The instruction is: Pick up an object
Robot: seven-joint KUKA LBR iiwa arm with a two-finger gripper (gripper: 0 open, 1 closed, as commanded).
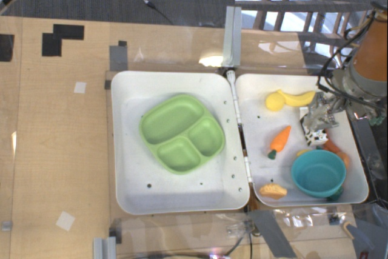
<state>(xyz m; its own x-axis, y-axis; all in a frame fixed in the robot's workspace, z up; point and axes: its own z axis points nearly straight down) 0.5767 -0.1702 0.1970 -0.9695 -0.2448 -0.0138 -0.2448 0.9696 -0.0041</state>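
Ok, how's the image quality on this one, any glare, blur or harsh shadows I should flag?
Camera view: a bright glare spot sits on the bench just above the left bin, with paler reflections on the frame above the right bin; light is otherwise even and shadows soft; the green plate and carrot read clearly; the hand is cluttered and slightly soft, so detail there is hard to make out.

Right bin (254, 130) crowded; left bin (130, 191) margins free.

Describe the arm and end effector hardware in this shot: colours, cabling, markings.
The arm is grey with a wide orange band above the wrist. Black cables loop along its left side. The end effector is a compact cluster of silver-grey metal with small black-and-white parts at the tip. No readable markings.
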